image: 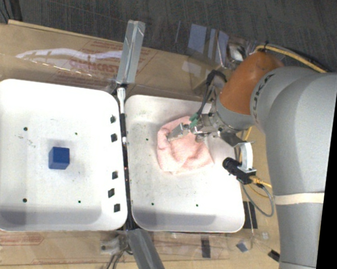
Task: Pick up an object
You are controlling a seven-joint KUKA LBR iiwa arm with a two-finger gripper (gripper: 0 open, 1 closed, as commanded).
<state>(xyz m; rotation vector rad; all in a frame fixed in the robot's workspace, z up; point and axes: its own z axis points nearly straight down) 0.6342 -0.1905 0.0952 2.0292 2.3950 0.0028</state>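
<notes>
**So, parked on the pink rag: grab or no grab?**

Honestly, my claw [196, 130] is sitting right down on the pink cloth [182, 151] in the right-hand bin [170, 216], at the cloth's upper edge toward the back wall. From this high slanted angle my own wrist and the orange band cover most of the business end, so I can't tell how the claw is set, and I won't claim I've got anything in it. What I can say: the metal tip is touching or just above the rumpled top of the cloth, and the fabric looks bunched up a bit there.

Why there? My guess is the crumpled ridge is the tallest, easiest bit to pinch. A flat rag gives nothing to bite, so going for a fold makes sense. The cloth lies in the middle-to-back part of that bin, clear of the walls, so there's room to come straight down.

The other candidate, a small blue cube [59, 158], sits alone in the left bin [14, 100], well apart from me across the divider [121, 155]. It's a tidy shape, but I'm committed to the soft one.

Risk, as I see it: cloth slips, or I pinch only a thin layer and it slides out on the lift.
</notes>
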